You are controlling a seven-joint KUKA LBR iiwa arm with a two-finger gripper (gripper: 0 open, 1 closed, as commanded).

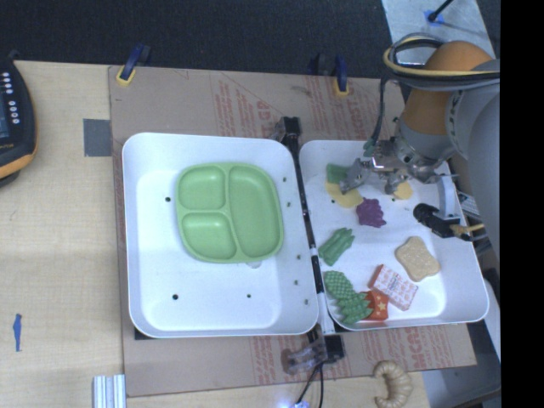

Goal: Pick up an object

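Note:
My gripper (367,175) hangs low over the far end of the right bin (463,313). A dark green piece (335,173) lies just to its left and a yellow piece (347,199) sits just in front of it. Whether either one touches the gripper is not clear. A purple grape bunch (371,213) rests a little nearer the front. Another small yellow piece (402,191) lies to the gripper's right.
The right bin also holds a green pea pod (336,245), a toast slice (416,258), a red and white packet (395,286), a bumpy green item (343,294) and a red piece (375,305). The left bin (144,228) holds a green divided plate (229,212).

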